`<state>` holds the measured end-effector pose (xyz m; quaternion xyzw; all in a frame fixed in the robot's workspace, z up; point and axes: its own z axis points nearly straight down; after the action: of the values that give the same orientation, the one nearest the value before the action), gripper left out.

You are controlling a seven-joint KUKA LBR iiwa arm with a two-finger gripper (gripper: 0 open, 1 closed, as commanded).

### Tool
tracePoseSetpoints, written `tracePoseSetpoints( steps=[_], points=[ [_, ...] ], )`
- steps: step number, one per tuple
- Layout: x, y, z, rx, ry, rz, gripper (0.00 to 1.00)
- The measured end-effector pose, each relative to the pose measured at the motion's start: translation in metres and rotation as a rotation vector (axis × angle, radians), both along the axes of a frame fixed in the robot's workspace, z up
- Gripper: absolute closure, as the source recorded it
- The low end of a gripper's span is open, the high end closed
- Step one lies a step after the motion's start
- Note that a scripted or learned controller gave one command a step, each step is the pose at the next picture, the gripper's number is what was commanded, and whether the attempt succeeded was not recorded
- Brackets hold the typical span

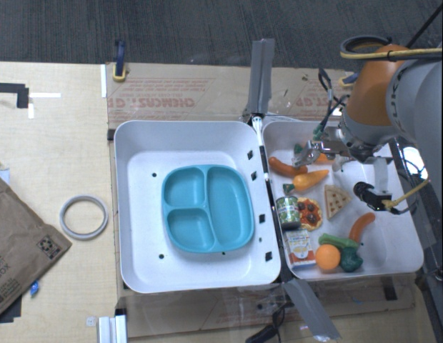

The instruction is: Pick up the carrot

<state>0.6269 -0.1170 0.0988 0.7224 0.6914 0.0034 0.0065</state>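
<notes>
Crowding is your risk: the carrot (311,180) lies in the right bin (400,263), touching a sausage (287,167); your pincer (316,148) hovers just above, and I cannot tell its spread.

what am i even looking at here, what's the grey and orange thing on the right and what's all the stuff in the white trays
This is a single camera fixed above a workbench, looking down at a slant. The grey and orange thing is a robot arm reaching in from the right. Its two-finger gripper hangs over the far end of the right white bin. That bin holds toy food: an orange carrot, which the robot is meant to pick up, a reddish-orange sausage, a pizza slice, a small green can and an orange fruit. The left white bin holds a teal divided plate. I cannot see anything held by the gripper.
</notes>
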Motion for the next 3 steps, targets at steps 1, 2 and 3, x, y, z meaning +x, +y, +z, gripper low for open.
tracePoseSetpoints(
  steps=[1, 2, 3],
  points=[
    [0.000, 0.000, 0.008, 0.004, 0.002, -0.003, 1.00],
    [0.002, 0.031, 0.091, 0.003, 0.017, 0.095, 1.00],
    [0.002, 0.030, 0.091, 0.003, 0.017, 0.095, 0.00]
  ],
)
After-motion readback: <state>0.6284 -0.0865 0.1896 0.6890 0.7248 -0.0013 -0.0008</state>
